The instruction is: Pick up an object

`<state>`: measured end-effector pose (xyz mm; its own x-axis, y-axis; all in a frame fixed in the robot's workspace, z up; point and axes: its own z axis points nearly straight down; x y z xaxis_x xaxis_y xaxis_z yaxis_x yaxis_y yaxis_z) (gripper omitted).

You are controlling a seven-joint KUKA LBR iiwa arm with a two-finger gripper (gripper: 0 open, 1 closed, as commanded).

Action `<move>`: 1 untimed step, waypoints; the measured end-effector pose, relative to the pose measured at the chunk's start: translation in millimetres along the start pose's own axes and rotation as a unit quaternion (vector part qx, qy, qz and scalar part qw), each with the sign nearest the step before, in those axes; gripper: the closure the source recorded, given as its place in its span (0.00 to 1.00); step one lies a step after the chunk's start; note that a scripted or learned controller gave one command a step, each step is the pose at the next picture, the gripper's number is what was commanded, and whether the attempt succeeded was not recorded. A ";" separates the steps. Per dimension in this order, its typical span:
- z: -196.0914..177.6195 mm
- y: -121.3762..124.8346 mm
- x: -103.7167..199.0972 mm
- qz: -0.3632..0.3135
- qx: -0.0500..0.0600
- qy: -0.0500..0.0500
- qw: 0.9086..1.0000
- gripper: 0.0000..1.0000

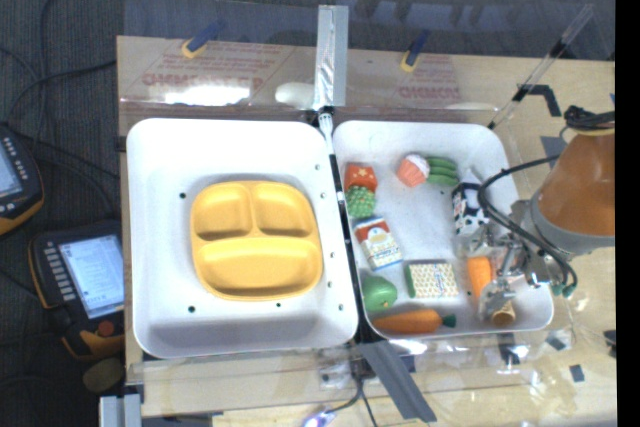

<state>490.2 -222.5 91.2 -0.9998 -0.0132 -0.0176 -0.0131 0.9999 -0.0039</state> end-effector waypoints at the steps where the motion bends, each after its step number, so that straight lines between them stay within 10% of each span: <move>1: -11.5 0.9 -4.4 -0.001 0.001 -0.006 1.000 1.00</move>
<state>494.4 -221.4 102.8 -0.9994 -0.0145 -0.0302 -0.0143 0.9999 -0.0069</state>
